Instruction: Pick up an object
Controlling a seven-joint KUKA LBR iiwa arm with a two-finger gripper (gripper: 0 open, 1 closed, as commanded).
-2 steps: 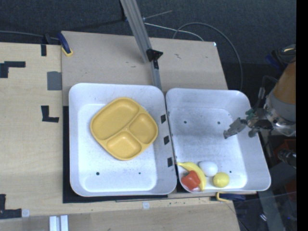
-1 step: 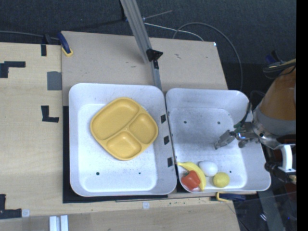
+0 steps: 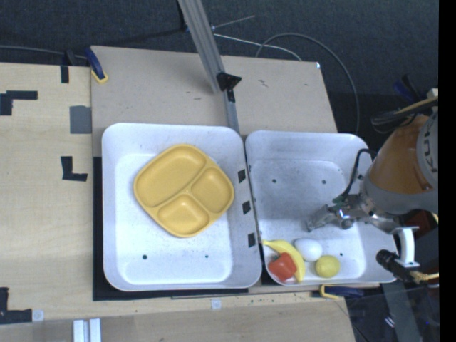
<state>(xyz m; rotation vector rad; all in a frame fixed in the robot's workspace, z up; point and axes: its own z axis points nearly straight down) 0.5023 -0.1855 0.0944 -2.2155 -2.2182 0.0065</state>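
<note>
Reaching in from the right over the right bin (image 3: pixel 285 148), with the gripper (image 3: pixel 322 220) hanging above bare white floor near the bin's middle; impossible to tell from this angle whether spread or pressed together, and nothing seen pinched.

Sitting bunched along the near wall of that bin: a banana (image 3: pixel 288 251) curving around a red fruit (image 3: pixel 283 266), a white egg-shaped piece (image 3: pixel 308 249) just beside them, a small yellow round fruit (image 3: pixel 327 266) next to that; all lying below and apart from the tool, crowding the front rim and leaving little room on that side; leaving the far half of the bin open.

Lying in the left bin (image 3: pixel 121 191), a yellow divided plate (image 3: pixel 184 189), turned at a slant, sitting toward the far half, with free floor along the near and left walls.

Resting side by side on a tan bench (image 3: pixel 142 84), with bin rims touching at the centre; running down from the top, a grey metal post (image 3: pixel 203 34) ending at the shared far corner; showing dark carpet (image 3: pixel 71 6) beyond the bench, with thin cables (image 3: pixel 342 70) trailing across it.
</note>
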